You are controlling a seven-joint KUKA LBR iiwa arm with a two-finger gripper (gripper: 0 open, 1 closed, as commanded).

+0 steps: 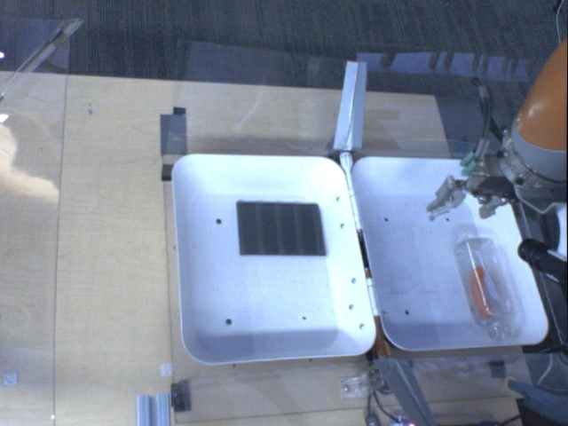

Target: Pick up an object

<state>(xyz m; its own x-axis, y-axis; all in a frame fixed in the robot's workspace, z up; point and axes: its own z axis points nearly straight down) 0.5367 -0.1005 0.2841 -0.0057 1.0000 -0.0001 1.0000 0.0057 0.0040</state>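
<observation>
A clear plastic bottle (485,287) with an orange-red piece inside lies on its side in the right bin (417,264), toward that bin's lower right part. Its long axis runs from upper left to lower right in the frame, and its lower end sits close to the bin's lower right rim. Nothing touches it.

Above it, toward the upper right of the frame, the gripper (457,195) hangs over the upper part of the same bin, apart from the bottle and up-frame of it. Pale metal fingers (441,202) stick out to the left from the wrist, with a small green spot near their base. Whether they stand apart or together I cannot tell; the parts are too small and overlapping to read. Nothing shows between them.

Behind the gripper, the grey arm (541,162) with its orange band (546,114) enters from the right edge of the frame.

The left bin (195,238) lies just beside the right one, their inner rims meeting along a line near the frame's middle. On its floor, slightly above centre, lies a dark rectangular ribbed pad (280,229), flat and square to the bin's sides.

Both bins rest on a light wooden bench (98,238). A grey metal bar (350,105) rises from the junction of the bins toward the top of the frame.
</observation>
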